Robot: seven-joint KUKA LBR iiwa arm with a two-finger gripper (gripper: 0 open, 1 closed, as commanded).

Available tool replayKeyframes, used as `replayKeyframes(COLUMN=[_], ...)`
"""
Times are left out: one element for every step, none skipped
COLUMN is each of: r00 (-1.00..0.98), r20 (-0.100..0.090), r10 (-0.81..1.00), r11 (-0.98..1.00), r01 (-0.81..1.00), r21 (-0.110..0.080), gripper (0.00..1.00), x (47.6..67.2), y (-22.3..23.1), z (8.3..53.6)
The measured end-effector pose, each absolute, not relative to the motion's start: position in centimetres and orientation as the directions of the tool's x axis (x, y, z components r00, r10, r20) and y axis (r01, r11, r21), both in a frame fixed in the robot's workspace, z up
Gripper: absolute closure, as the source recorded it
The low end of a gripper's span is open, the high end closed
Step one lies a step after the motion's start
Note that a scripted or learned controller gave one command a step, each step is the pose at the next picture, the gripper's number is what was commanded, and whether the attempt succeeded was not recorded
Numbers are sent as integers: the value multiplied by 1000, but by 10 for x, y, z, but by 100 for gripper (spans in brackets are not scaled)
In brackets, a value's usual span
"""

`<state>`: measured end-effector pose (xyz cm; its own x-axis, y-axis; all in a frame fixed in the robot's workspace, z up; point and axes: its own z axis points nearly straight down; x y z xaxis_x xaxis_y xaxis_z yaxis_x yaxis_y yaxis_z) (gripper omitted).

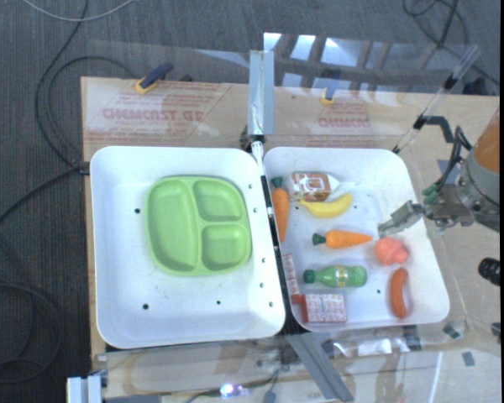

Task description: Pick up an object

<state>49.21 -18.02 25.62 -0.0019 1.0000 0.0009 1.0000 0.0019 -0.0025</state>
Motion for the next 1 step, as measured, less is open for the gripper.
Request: replayKeyframes(r00=[231], r20=[1], r10=[973], r11=[-231], r01=[973], r21=[-3], gripper=[0], x=[484], y=[-144], z=[218])
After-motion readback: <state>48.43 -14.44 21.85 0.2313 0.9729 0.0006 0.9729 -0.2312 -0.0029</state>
